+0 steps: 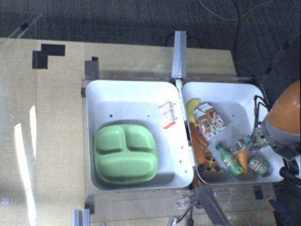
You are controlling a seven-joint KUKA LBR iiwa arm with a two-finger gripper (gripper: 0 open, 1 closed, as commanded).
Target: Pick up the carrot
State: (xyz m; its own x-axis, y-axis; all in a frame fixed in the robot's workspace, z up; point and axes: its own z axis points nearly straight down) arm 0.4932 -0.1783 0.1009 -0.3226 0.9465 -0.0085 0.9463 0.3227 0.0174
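**Over the right bin's near edge, the gripper meets the carrot**

Across the left white plastic bin (94, 98), a pale green divided plastic tray (126, 153) fills the near-left corner, and a small red-and-white carton (167, 115) lies against the right wall. Along the left wall of the right white bin (235, 91) sit a yellow banana (191, 108), a brown-and-white printed box (209, 121) and a long red-orange strip (199, 140). Toward the near edge, a green plastic bottle (229, 161) lies tilted, with the short orange carrot (241, 158) just beside it on the right. The gripper (245, 144) is at the carrot's upper end; whether its fingers are spread or closed, I cannot tell. A small green-labelled can (257, 165) rests near the near-right corner.
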